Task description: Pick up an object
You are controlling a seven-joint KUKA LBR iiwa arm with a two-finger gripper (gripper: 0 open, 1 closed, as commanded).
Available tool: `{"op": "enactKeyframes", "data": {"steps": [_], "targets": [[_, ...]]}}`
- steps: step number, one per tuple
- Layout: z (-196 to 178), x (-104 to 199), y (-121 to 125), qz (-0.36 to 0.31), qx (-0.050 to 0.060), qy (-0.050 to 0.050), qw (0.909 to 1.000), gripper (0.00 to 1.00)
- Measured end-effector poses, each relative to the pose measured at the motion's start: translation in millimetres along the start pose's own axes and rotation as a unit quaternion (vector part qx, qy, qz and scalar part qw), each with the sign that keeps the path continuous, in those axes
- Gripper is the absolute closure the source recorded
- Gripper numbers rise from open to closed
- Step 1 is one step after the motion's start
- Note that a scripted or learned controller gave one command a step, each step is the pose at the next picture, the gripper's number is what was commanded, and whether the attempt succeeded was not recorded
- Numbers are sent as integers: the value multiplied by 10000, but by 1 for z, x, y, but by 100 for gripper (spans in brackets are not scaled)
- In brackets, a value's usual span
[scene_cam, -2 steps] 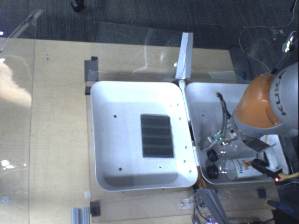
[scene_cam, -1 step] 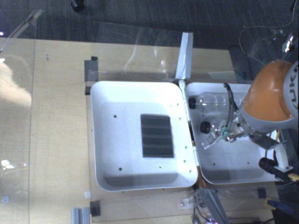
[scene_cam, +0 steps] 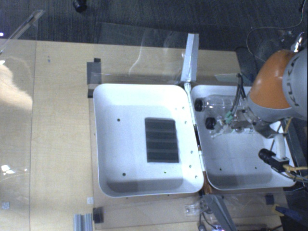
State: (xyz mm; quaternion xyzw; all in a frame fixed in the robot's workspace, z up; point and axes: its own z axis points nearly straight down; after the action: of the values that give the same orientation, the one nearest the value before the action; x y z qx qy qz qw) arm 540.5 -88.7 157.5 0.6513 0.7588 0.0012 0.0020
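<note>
The gripper [scene_cam: 226, 124] hovers over the right bin [scene_cam: 240, 170], state unclear, probably reaching; next, descend toward the dark slab [scene_cam: 161, 139] at nine o'clock.

My arm [scene_cam: 288, 88] is grey, with an orange band [scene_cam: 268, 83] rounding above the wrist. Both bins are white: the left bin [scene_cam: 115, 143] carries a black ribbed rectangle [scene_cam: 162, 139] crossed by darker stripes, and the right bin [scene_cam: 240, 165] shows small black knobs [scene_cam: 210, 122] at its far left. The bench [scene_cam: 53, 143] is pale tan wood. The floor [scene_cam: 144, 4] beyond is dark grey with a fine woven texture.
</note>
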Motion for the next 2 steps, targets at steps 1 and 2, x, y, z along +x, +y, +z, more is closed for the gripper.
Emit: {"op": "enactKeyframes", "data": {"steps": [1,2], "targets": [[19,-19,55,64,-156,-42,9998,0],[-29,17,130,1269,-13,1,9919,0]]}}
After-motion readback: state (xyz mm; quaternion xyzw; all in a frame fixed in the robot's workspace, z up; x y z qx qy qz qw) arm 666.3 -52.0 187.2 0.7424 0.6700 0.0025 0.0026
